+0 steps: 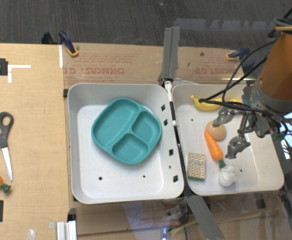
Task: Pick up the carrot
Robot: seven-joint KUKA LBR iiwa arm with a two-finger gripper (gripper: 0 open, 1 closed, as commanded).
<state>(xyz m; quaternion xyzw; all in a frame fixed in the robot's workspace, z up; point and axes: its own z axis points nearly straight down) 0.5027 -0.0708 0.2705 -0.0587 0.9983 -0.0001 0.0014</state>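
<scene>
Carrot (213,145): lying loose in right bin (266,181), near its left wall, between peach ball (216,131) and card (196,165); not lifted.
Gripper (229,134): just right of carrot, jaws spread, pinching nothing.
Left: close on carrot, lift.
Text: cardboard (110,66) behind bins has mirrored print, unreadable.

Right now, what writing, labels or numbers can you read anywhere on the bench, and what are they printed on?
Red print on the cardboard sheet behind the bins: appears reversed, too blurred to quote with confidence.
Small patterned packet in the right bin, beside the carrot: any print too small to read.
</scene>
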